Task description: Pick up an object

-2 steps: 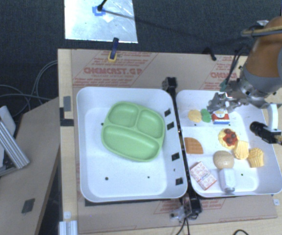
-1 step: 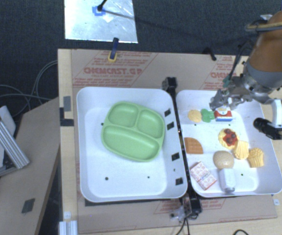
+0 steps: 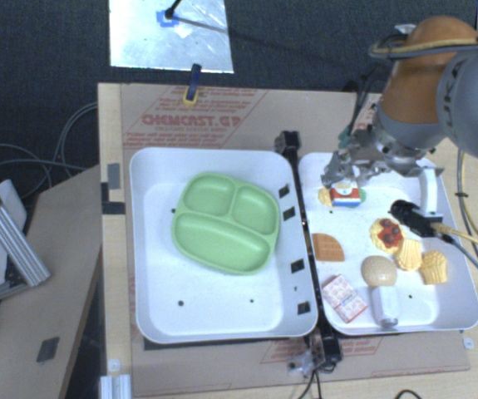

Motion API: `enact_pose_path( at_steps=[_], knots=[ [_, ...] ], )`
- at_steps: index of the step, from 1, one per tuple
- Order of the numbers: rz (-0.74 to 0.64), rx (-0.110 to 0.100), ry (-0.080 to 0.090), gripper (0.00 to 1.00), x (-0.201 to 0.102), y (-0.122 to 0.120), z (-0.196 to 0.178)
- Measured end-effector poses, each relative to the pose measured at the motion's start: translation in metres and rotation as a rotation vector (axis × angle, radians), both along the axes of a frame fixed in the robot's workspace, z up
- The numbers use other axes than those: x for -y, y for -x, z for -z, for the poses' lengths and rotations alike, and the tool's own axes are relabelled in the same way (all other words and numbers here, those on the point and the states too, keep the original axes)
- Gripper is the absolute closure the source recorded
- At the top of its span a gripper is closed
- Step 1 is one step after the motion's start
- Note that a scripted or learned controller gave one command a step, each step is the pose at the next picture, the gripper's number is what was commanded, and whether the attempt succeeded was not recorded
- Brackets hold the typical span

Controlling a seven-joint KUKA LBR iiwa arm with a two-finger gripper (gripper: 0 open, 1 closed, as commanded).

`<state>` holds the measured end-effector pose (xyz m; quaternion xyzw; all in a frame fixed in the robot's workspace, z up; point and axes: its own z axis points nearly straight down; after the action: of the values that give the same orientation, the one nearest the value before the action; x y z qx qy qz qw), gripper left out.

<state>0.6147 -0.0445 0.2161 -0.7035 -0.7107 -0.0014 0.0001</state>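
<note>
— Grey metal, that pincer point(image 3: 344, 171). Where is it?

— Over the far end of the right-hand white bin point(image 3: 463, 302), near the wall that bin shares with its neighbour. The arm carrying it comes in from the view's right.

— Apart or together?

— I cannot tell; the wrist hides that from above.

— What lies closest to it?

— A small red, white and yellow toy point(image 3: 344, 196), just on the near side of the pincer, on the bin floor. Whether the two touch I cannot say. Nothing shows clamped in the pincer.

— And further out?

— Nearer the camera from the pincer lies a brown wedge point(image 3: 328, 246). To the view's right of that is a red-and-yellow round piece point(image 3: 386, 233), with a yellow ridged piece point(image 3: 409, 255) touching it and a second yellow piece point(image 3: 434, 266) just beside. A beige egg-shaped thing point(image 3: 378, 269) lies in front of them. Farthest from the pincer in this bin are a pink-and-white packet point(image 3: 344, 298) and a white cylinder point(image 3: 386, 304), side by side at the near wall.

— The other bin?

— Well to the view's left of the pincer, the left white bin point(image 3: 160, 306) holds a green divided plate point(image 3: 226, 221), lying flat at its middle. Both bins stand on a brown surface point(image 3: 189, 115) with red print.
</note>
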Motion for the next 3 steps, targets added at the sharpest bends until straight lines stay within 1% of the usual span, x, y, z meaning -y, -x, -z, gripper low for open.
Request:
enact_pose_path(
  at_steps=[1,2,3],
  knots=[
    [0.001,0.000,0.000,1.00,-0.052,0.000,-0.008],
    [0.010,-0.001,0.003,1.00,-0.038,0.000,0.001],
    [0.005,0.001,0.001,1.00,-0.045,0.000,-0.016]
  ],
)
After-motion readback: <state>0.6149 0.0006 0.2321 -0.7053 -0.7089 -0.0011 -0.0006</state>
